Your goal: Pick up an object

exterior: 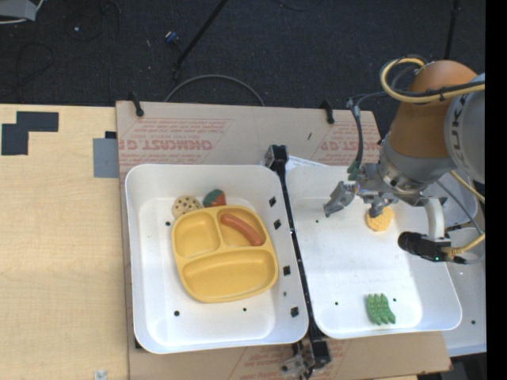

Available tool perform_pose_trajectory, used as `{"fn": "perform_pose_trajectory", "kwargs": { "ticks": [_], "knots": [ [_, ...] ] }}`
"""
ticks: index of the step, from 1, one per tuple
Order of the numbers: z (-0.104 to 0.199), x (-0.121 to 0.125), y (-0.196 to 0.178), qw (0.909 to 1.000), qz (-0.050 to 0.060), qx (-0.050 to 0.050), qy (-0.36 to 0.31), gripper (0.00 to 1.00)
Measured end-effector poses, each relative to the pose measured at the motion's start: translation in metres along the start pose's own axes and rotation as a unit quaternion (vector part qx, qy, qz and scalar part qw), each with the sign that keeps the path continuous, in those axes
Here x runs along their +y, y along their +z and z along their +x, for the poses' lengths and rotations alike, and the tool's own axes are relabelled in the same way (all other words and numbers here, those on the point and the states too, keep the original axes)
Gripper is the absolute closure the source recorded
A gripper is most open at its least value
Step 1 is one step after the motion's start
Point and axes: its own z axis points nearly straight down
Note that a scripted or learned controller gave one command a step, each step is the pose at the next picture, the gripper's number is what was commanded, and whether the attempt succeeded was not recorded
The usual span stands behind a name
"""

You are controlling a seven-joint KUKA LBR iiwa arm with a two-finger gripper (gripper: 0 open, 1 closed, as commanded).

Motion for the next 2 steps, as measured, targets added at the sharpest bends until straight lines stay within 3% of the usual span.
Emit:
{"fn": "perform_pose_trajectory", "kwargs": {
  "ticks": [1, 2],
  "knots": [
    [0.000, 0.003, -0.008, 1.0000, -0.007, -0.001, -0.001, 0.00],
    [0.002, -0.001, 0.036, 1.0000, -0.004, 0.000, -0.001, 0.00]
  ]
}}
